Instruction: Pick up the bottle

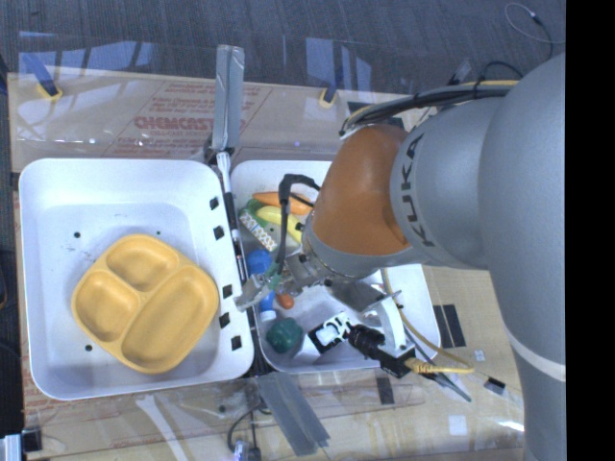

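From my screen, the grey arm with its orange band (360, 200) reaches down into the right shallow white bin (408, 329), covering most of it. I cannot tell the state of the gripper (279, 281) among the clutter. The bottle with a blue body and orange cap (263, 277) lies beside it, near a dark green ball (284, 335). A yellow three-compartment plastic tray (144, 301) sits in the left white bin (58, 200).

Robotics lab, KUKA arm (461, 181), taped bench (144, 113), white bins (38, 257)
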